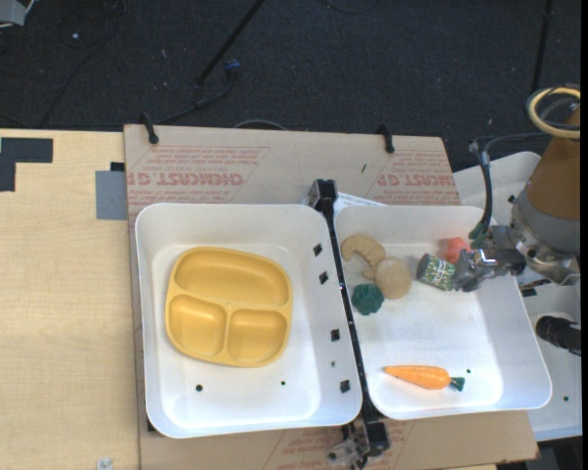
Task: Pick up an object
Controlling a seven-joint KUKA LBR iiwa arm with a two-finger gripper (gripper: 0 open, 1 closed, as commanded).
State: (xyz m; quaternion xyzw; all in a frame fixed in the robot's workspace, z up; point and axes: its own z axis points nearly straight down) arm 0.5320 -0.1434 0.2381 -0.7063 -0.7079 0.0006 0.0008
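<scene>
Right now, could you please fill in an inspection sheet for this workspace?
Surface: two white bins, left bin and right bin, on cardboard.
Job's things: carrot, green lump, two tan discs, small can, orange piece, all in the right bin.
Clutter: yellow divided plate in the left bin.
Grippers: gripper low by the can; nothing visibly held.
Cables: black cable near the arm.
Surroundings: wooden bench, dark floor.

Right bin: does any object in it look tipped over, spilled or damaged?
Nothing looks damaged or spilled. In the right bin, the small can lies on its side near the pincer; the carrot, green piece and two tan discs lie loose.
</scene>
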